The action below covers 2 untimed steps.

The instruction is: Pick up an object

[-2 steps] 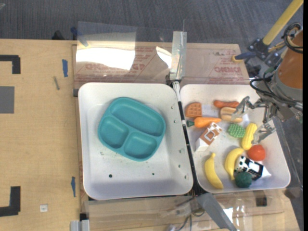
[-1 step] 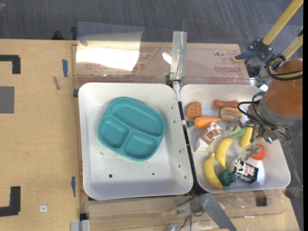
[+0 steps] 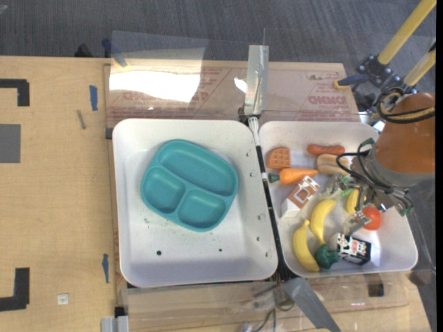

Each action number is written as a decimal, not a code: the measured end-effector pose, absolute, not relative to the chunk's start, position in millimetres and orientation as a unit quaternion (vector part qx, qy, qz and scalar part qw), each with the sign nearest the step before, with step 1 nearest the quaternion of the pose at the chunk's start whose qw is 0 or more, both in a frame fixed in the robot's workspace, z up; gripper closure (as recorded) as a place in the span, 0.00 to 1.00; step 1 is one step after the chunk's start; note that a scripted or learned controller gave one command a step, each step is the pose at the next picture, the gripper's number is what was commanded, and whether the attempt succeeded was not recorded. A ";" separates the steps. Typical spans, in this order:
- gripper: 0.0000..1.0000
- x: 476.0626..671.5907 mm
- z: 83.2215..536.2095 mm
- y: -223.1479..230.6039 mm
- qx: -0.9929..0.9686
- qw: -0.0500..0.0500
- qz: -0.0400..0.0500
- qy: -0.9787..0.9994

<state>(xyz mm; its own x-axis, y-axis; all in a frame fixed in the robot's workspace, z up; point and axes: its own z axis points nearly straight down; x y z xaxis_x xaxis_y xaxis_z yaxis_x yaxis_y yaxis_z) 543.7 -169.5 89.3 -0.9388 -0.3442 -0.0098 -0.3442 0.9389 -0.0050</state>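
Fingers [image 3: 361, 211] half hidden among right bin [image 3: 408, 254] clutter, their state unreadable.

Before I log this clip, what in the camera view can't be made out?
- Gripper: the arm's own wrist covers it from above, so the fingers' state and any grasp are unreadable.
- Red item in the right bin: half hidden under the gripper; kind unclear.
- Small black and white box: print too small to read.
- Arm: cut off by the right edge.
- Dark specks in the left bin beside the teal plate: too small to identify.
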 end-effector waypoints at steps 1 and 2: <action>1.00 548.4 102.6 -167.8 -0.175 0.012 -0.003 0.984; 0.00 547.9 101.7 -167.7 -0.175 0.012 -0.002 0.984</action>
